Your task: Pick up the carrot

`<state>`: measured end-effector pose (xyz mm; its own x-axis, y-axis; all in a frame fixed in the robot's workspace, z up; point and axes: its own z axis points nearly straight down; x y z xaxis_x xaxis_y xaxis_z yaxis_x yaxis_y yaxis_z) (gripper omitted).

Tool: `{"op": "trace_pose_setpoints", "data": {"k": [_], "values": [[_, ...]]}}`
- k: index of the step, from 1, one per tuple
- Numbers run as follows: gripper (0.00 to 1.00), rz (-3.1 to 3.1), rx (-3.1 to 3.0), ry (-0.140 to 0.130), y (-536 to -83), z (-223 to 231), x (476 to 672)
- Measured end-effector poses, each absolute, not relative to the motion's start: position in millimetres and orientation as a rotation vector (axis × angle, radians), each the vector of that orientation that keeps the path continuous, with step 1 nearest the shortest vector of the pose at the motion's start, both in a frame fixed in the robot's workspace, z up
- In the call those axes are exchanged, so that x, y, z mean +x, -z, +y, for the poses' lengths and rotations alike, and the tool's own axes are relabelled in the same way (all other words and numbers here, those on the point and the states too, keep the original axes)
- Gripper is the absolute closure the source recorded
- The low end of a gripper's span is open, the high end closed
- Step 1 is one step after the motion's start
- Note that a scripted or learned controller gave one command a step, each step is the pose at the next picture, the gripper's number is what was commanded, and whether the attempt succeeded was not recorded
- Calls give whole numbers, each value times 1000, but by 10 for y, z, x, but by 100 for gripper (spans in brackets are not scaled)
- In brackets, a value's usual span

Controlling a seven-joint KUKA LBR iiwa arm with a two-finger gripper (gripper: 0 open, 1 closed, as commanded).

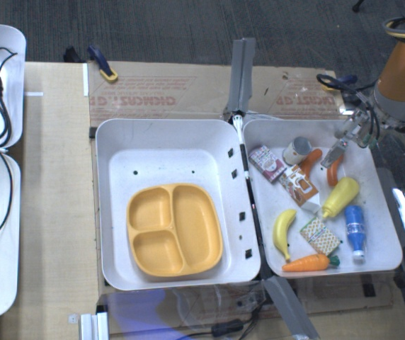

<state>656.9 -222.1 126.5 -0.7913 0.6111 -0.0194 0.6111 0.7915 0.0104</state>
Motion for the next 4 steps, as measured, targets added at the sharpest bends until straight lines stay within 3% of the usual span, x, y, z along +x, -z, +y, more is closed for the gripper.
{"op": "trace_pose_setpoints", "data": {"k": [1,2,3,4], "values": [[0,2980,986,0,-925,-2214,6507],[100,2973,984,-2,-1043,-2215,6527],[0,2973,985,-2,-1042,-2215,6526],[100,2966,984,-4,-1155,-2218,6542]]}}
